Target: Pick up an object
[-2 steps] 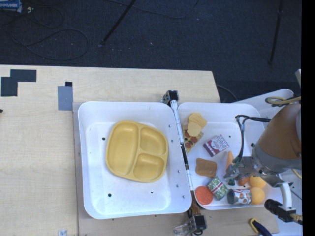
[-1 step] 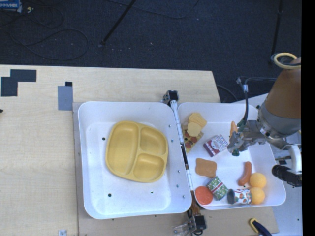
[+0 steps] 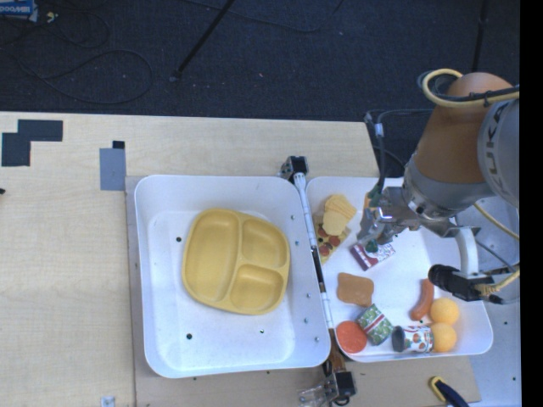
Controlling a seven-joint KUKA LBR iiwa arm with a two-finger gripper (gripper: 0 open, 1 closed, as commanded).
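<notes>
1. Filling the left bin (image 3: 153, 329) is a yellow divided tray (image 3: 236, 260).
2. A small packet (image 3: 374, 253) — dark red and white, flat, tilted — is seen in the right bin (image 3: 484, 333), directly under the gripper (image 3: 373, 231).
3. Finger spacing cannot be told — contact with the packet is unclear.

Two white bins (image 3: 161, 346), one yellow tray (image 3: 236, 259), two oranges (image 3: 444, 312)

Robot lab — bench (image 3: 68, 253), twin bins (image 3: 161, 346)
</notes>
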